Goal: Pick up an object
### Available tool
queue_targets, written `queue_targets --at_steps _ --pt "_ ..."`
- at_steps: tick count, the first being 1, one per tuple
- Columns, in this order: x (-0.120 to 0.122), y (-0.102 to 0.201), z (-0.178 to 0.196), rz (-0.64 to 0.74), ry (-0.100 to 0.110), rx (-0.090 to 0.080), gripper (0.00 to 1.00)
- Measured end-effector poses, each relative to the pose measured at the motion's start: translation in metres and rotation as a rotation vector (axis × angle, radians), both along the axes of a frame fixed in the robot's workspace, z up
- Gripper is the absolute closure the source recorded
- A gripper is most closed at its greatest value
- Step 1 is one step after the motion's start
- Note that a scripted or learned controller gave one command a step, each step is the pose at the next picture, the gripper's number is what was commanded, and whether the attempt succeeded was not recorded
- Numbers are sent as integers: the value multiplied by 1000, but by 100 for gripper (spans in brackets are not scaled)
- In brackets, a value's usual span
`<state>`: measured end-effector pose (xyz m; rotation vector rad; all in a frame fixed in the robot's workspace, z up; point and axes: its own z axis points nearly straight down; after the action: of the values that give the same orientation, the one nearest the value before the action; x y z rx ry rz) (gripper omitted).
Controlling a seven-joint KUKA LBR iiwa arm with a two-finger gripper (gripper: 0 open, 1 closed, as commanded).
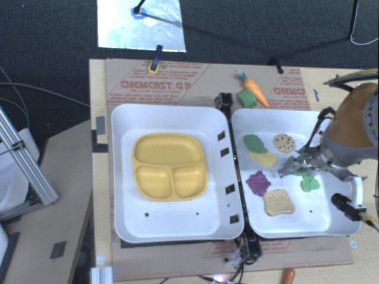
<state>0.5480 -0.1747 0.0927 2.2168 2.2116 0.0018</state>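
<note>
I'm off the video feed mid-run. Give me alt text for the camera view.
The grey arm's pincer hangs low in the right bin, beside a green toy and near a cookie, a purple toy and a toast slice. The left bin holds a yellow divided plate; a toy carrot lies outside.

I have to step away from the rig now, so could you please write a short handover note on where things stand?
Gripper: low in the right bin, beside the green leafy toy; finger state unclear, no visible hold.
Right bin: cookie, green-and-yellow piece, purple toy, toast slice.
Left bin: yellow divided tray.
Toy carrot lies on the board behind the bins.
Done: approach only. Left: grasp and lift an object.
</note>
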Motion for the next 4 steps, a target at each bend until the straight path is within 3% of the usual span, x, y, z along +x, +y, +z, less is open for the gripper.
queue_targets --at_steps 1,2,3,4 --pt "-58 59 -10 4 14 10 0" --pt "-54 56 2 4 5 7 100" --pt "-58 96 190 11 -12 6 100" --pt "-60 95 229 7 1 5 100"
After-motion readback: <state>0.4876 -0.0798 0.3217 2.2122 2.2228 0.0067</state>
